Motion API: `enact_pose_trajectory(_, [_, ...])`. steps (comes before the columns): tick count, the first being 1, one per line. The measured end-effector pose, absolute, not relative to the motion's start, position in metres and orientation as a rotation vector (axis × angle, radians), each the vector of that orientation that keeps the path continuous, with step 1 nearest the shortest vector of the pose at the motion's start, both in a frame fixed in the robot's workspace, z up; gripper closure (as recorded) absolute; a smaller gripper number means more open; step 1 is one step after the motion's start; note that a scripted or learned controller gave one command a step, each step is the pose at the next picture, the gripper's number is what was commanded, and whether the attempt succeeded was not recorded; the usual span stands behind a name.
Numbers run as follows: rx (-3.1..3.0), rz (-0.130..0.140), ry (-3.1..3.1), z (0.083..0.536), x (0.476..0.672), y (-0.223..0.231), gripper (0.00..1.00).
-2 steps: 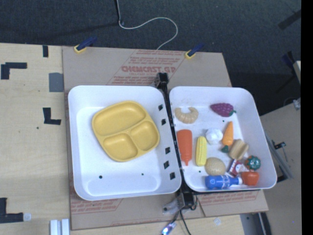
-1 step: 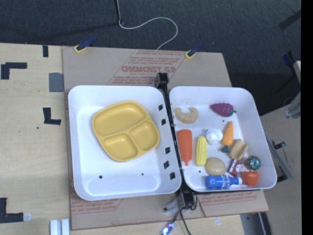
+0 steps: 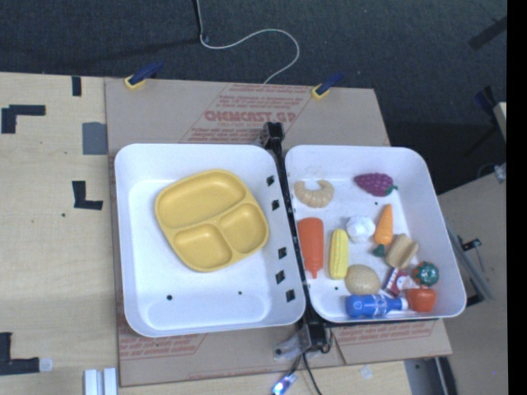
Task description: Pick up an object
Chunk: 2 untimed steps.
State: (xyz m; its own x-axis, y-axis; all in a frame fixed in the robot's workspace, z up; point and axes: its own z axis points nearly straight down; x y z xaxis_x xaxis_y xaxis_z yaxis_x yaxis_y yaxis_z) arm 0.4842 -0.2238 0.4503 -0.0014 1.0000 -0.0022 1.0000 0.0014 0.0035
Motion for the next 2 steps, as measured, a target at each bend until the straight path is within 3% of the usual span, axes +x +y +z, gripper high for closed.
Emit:
enact_pose_trajectory(1, [2.218, 0.001, 2.221, 0.478, 0.484, -0.224, 1.0])
enact_pose_trajectory(2, [2.224, -0.004, 2.223, 0.439, 0.484, -0.224, 1.0])
